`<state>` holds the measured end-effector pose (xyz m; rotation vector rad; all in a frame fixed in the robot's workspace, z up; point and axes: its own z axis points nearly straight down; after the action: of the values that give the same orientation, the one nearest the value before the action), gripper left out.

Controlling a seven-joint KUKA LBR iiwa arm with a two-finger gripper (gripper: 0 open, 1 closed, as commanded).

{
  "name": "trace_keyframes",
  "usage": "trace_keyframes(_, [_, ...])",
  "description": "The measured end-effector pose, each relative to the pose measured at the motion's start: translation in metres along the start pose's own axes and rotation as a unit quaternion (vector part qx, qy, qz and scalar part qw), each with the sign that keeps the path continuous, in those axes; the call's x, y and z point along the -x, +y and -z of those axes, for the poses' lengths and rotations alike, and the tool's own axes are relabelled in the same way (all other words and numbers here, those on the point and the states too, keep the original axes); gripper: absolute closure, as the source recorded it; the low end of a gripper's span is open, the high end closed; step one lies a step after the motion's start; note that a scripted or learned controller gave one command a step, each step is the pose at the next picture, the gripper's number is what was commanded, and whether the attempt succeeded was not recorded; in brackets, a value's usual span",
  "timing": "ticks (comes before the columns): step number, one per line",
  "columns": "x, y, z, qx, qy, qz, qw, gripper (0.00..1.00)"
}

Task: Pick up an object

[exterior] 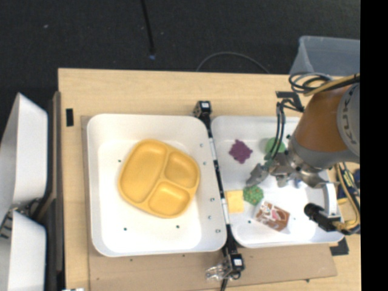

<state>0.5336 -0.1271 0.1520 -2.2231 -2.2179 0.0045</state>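
The green block point(253, 194) lies in the right bin point(242, 126), its long axis running roughly left to right. The gripper point(257, 176) hangs just above it, holding nothing; how wide it stands I cannot tell. A yellow block point(234, 202) touches the green block's left side, a brown packet point(272, 216) lies to its lower right, and a purple toy point(240, 151) sits above. The left bin point(97, 223) holds a yellow divided plate point(159, 177).

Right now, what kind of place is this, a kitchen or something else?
Probably a robot test lab, not a kitchen: a grey and orange arm reaches over two white bins, with a yellow toy plate and loose cables.
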Motion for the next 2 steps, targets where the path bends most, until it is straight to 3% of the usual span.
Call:
trace_keyframes(1, [0.001,0.001,0.014,0.003,0.000,-0.003,1.0000,1.00])
trace_keyframes(2, [0.012,-0.001,0.069,0.005,-0.001,-0.001,1.0000,1.00])
